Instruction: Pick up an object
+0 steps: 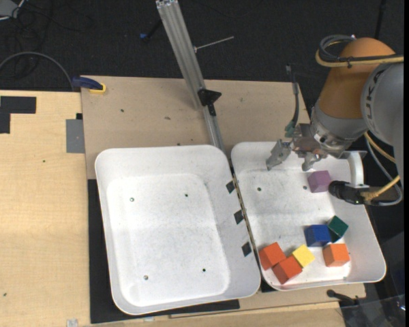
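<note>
The jaws stand spread apart with nothing between them, the gripper [294, 154] hanging over the far end of the right bin [259, 157], one finger [278, 154] reaching out toward the left bin [123, 157] and the other pointing down toward the near side. Just beside the jaws, on their near right side and apart from them, lies a purple block [319, 180] on the bin floor. The other blocks sit well apart from the jaws, down at the near end of the same bin: a blue block [318, 234] touching a dark green block [338, 226], an orange block [336, 254] just below those two, a yellow block [303, 255] beside it, and two red-orange blocks [279, 262] pressed together at the left of the cluster. To the left of the jaws, past the clips that join the two rims, the left bin lies side by side with the right one. Behind and to the left of the jaws a metal rail [185, 60] slants up across the wooden bench [34, 182]. The arm [354, 87], with its orange band, rises to the right of the jaws.
</note>
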{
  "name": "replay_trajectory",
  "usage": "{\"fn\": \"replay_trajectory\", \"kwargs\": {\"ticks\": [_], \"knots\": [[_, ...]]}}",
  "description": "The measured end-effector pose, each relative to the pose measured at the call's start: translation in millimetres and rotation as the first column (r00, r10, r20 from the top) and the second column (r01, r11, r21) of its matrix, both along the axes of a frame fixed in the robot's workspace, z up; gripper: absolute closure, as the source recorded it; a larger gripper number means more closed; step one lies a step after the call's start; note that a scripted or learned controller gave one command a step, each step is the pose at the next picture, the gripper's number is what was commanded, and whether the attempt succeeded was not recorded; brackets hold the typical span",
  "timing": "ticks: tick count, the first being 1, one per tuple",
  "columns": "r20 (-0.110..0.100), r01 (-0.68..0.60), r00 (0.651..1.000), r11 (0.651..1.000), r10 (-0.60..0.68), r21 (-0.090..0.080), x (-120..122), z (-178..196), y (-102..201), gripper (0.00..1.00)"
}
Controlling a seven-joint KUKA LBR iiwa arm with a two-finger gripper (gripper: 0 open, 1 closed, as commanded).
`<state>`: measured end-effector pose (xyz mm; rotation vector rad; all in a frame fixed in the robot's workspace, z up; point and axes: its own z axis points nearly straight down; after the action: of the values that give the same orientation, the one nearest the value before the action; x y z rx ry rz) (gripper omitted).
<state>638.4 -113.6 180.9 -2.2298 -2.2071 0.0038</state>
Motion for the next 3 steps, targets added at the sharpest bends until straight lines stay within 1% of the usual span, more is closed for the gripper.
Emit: {"fn": "replay_trajectory", "kwargs": {"ticks": [1,2,3], "knots": [[0.000,0.000,1.000,1.000,0.000,0.000,0.0,0.0,-0.1,0.00],[0.001,0.002,1.000,1.000,-0.002,0.000,0.0,10.0,-1.7,1.00],[0.000,0.002,1.000,1.000,-0.002,0.000,-0.2,9.4,-1.7,0.00]]}}
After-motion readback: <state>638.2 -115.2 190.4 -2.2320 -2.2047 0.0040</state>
